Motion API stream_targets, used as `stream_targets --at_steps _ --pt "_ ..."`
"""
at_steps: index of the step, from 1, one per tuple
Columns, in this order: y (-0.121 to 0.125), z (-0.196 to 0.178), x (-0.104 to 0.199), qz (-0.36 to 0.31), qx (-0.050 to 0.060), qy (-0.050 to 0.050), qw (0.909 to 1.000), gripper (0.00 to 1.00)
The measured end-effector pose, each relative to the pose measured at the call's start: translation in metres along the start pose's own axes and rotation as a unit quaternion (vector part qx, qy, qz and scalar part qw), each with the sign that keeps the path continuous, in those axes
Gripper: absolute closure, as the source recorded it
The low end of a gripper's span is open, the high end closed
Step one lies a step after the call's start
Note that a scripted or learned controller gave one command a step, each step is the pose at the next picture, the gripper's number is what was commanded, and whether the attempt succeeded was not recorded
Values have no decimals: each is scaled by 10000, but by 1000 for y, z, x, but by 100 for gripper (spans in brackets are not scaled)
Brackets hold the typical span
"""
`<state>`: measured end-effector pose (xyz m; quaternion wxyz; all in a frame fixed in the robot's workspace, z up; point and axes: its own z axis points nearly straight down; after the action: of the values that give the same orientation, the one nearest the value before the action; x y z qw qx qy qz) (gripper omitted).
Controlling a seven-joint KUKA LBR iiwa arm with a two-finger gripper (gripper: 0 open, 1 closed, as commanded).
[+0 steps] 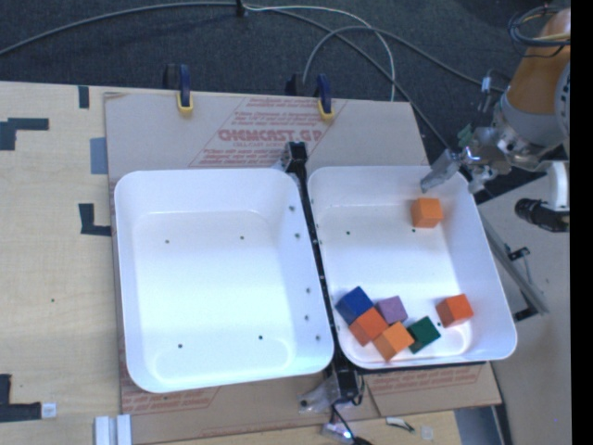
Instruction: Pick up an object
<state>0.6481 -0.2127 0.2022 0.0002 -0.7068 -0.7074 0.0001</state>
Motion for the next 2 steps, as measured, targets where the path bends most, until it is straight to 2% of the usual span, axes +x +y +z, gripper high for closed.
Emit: stream_targets --at_steps 1,2 --pt "-19 116 -1 -12 21 20 10000 0" --pt "-18 102 -3 -7 -3 -2 10000 100"
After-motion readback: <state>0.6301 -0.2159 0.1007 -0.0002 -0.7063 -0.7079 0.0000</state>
